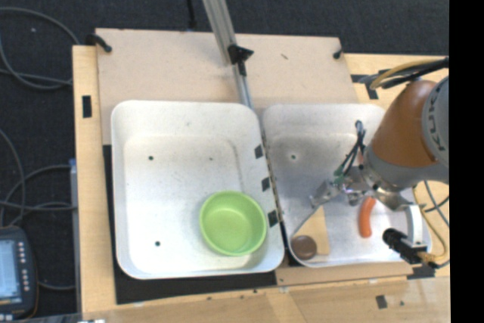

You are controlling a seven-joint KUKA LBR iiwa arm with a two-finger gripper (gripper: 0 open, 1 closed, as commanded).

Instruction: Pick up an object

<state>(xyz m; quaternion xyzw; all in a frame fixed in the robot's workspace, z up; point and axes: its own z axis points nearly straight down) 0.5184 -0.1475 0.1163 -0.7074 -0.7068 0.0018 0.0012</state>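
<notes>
In the right bin (302, 132) my gripper (330, 193) hangs low over the floor, near the middle. An orange stick-shaped object (366, 218) lies just to its right, apart from it. A tan wedge-shaped block (315, 232) rests below the gripper near the front wall, with a small brown round object (303, 246) against its front-left corner. A green bowl (233, 222) stands upright in the left bin (151, 132), at the front right. Nothing is seen between the gripper's tips.
The arm's orange band (408, 128) covers the right bin's right side. A slanted aluminium bar (218, 7) reaches from the top to the gap between the bins. The divider between the bins (266, 178) lies just right of the bowl.
</notes>
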